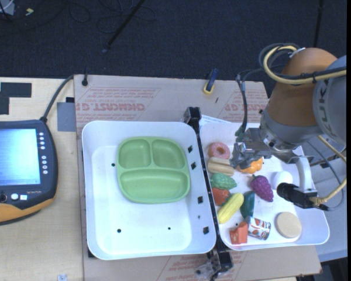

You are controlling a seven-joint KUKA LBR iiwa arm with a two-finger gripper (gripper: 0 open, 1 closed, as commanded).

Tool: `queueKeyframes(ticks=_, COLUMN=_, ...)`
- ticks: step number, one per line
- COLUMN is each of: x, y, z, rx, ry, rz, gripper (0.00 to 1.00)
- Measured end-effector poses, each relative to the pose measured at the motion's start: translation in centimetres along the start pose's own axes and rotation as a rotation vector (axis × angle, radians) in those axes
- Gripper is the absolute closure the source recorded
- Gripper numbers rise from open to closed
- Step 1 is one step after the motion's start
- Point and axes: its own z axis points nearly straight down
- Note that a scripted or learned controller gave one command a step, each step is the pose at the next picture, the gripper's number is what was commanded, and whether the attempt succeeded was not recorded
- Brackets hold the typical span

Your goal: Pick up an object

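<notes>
White bin (pixel 316 236) holds glossy plastic toy food (pixel 261 187).

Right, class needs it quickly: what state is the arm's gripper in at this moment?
Gripper: low in the right white bin, over the orange toy fruit; open or closed cannot be told.

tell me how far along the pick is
Done: the arm has reached over the right bin, and the tool sits low among the toy food, beside the orange piece and the pink donut. In hand: nothing visibly gripped. Left: secure an item and lift it; the green divided plate lies alone in the left bin.
</notes>
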Motion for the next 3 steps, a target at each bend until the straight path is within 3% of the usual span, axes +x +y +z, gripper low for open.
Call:
queueKeyframes(ticks=1, x=3.9, y=3.7, z=-0.6, rx=-0.001, ry=0.0, rz=0.0, gripper=1.0)
queueKeyframes(ticks=2, x=7.8, y=6.5, z=1.6, rx=0.001, ry=-0.001, rz=0.001, gripper=1.0)
queueKeyframes(ticks=3, x=8.6, y=8.4, z=-0.1, rx=-0.001, ry=-0.001, rz=0.003, gripper=1.0)
